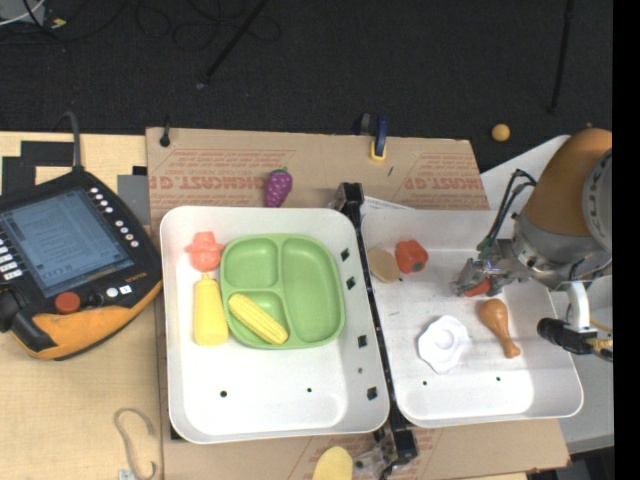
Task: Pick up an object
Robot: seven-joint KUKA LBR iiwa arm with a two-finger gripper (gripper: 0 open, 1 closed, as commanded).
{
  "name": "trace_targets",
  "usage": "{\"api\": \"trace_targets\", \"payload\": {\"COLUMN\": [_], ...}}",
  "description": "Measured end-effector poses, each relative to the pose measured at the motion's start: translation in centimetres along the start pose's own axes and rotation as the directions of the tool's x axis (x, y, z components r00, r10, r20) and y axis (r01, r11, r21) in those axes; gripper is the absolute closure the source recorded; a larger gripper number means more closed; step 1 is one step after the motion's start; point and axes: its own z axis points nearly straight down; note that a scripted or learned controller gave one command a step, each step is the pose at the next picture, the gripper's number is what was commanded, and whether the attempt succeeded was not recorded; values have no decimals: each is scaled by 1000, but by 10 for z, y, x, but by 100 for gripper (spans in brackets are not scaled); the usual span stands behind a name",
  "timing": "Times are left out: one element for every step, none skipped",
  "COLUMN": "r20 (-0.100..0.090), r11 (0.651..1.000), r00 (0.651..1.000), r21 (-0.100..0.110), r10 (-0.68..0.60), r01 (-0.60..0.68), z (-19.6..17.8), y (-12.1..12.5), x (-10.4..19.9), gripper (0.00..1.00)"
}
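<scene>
While reaching in from right, arm (575, 193) over right bin (540, 393), gripper (482, 280) low near bin's right-middle, something red at tips, can't tell what or how jaws stand. Green tray (310, 298) in left bin (260, 408), corn (258, 318) on it. Drumstick (497, 324) just below gripper, egg (443, 342) left of that.

Red block lettering, printed upside down, runs along the brown cardboard sheet (300, 173) behind the two white bins, appearing twice: once at left, once at right. Its letters cannot be made out with certainty. The teach pendant's screen (62, 236) shows lines too small to read.
</scene>
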Motion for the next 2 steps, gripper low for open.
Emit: {"api": "trace_targets", "payload": {"r20": [2,2], "r11": [1000,1000], "r00": [1000,1000], "r21": [-2,-2], "r10": [5,8], "r01": [-5,-8], "z": [-44,-102], "y": [-1,-10], "x": [-7,-11], "gripper": [100,100]}}
